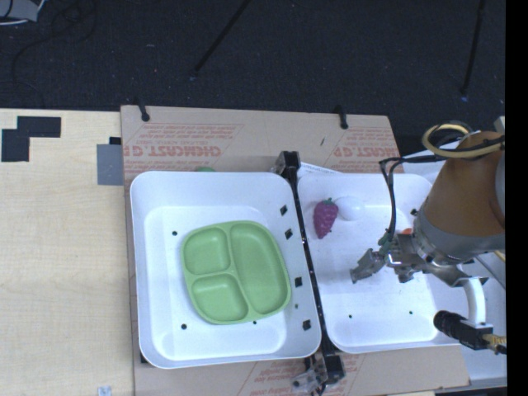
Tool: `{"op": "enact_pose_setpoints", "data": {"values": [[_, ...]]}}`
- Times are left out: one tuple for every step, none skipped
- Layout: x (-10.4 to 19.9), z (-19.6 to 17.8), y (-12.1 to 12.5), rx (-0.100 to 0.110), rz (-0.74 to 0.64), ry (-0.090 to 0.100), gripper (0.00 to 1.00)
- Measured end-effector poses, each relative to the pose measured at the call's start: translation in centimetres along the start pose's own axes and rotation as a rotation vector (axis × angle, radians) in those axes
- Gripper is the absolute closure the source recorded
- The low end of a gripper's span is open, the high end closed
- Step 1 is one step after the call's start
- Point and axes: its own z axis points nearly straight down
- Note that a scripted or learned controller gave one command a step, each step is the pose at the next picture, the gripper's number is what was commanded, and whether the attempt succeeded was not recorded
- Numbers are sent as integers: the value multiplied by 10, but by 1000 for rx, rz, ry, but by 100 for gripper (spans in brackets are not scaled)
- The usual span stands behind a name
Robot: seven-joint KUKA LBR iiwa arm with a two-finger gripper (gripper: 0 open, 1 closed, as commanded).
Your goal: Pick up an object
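Observation:
A purple bunch of grapes (325, 217) lies in the right bin (379, 328), near its far left corner. My gripper (369, 266) hangs over the middle of the right bin, to the right of and nearer than the grapes, apart from them. Nothing shows between its fingers. A green divided plate (236, 271) lies in the left bin (161, 221).
A black divider (301, 254) separates the two bins. Cardboard (247, 139) lies under the bins. The arm with its orange band (466, 192) fills the right side, with cables looping above it. A wooden bench top (58, 262) extends to the left.

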Motion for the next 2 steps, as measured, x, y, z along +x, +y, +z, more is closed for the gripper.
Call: {"op": "enact_pose_setpoints", "data": {"values": [[0,-6,3,-11,-2,-1,0],[-4,48,-7,-6,-2,1,0]]}}
